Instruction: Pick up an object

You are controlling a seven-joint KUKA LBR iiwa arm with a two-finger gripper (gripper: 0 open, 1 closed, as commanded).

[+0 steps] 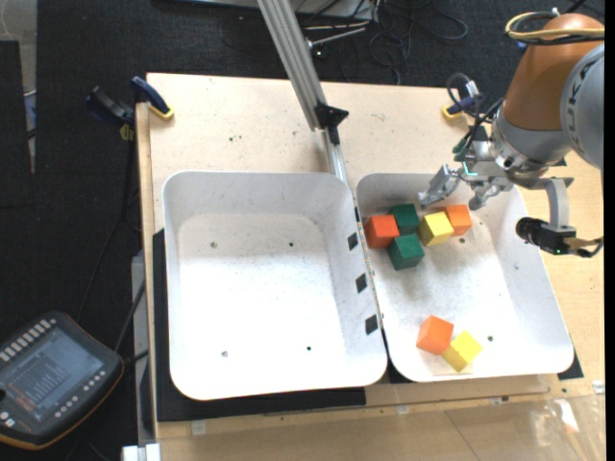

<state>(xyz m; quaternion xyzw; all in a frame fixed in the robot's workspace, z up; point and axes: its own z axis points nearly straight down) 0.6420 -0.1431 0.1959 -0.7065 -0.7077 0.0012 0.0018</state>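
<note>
Orange and yellow blocks lie just below the spread pincer.

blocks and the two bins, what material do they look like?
Blocks, e.g. the orange block and green block: likely painted wood or hard plastic; flat opaque colour, crisp edges, no glare. The look leaves it open. Right bin and left bin: probably thin moulded plastic; matte white, rounded corners, speckled with scuffs.

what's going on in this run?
The arm's hand hovers over the back of the right bin, above a cluster of blocks: orange, green, yellow. Nothing is between its fingers. Two more blocks, orange and yellow, sit near the bin's front. The left bin sits alongside.
</note>
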